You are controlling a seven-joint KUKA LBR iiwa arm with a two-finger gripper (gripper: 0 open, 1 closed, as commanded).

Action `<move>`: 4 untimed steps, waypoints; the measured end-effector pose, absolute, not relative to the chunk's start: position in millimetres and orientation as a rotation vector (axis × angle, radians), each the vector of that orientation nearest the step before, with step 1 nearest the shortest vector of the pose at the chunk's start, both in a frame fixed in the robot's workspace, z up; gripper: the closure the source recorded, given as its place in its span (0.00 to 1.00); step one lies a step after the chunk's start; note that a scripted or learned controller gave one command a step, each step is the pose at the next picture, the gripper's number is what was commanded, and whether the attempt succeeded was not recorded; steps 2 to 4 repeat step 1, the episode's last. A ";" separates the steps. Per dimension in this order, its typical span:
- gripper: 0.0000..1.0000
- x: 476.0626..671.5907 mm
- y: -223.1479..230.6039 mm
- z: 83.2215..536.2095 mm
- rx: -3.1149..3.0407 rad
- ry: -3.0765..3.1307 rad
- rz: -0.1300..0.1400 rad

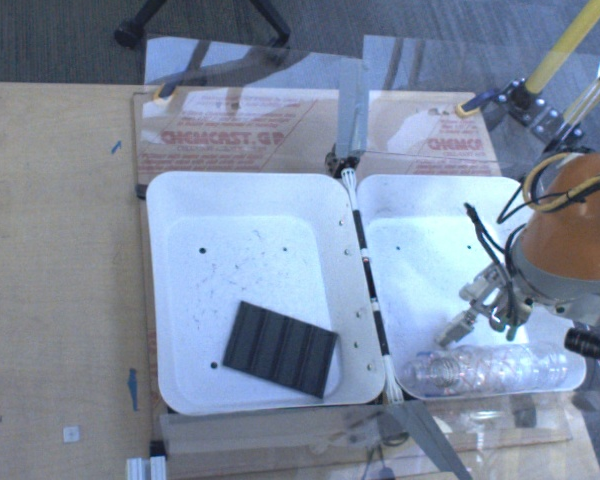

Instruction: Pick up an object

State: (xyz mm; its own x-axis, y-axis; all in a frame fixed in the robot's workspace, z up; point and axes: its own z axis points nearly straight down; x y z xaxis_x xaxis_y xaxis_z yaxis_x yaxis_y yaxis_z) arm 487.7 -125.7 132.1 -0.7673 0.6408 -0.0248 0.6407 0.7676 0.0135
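A dark grey ribbed rectangular block (pixel 280 348) lies flat in the left bin (pixel 180 208), near its front edge. A clear plastic bottle (pixel 490 370) lies on its side along the front wall of the right bin (pixel 420 203). My gripper (pixel 458 316) hangs over the right bin, just above and behind the bottle's left end, pointing down and to the left. It is open, and nothing shows between its fingers (pixel 450 334). The orange-banded wrist (pixel 570 223) covers the bin's right side.
A black cable (pixel 485 243) runs from the wrist across the right bin. A divider strip (pixel 365 268) separates the two bins. Cardboard sheets (pixel 235 133) lie behind the bins, and the wooden bench (pixel 50 268) stretches to the left.
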 end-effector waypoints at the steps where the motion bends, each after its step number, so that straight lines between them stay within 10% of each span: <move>1: 0.00 515.0 -97.3 88.9 1.724 2.617 0.004; 4: 0.00 515.0 -97.3 88.9 1.724 2.617 0.004</move>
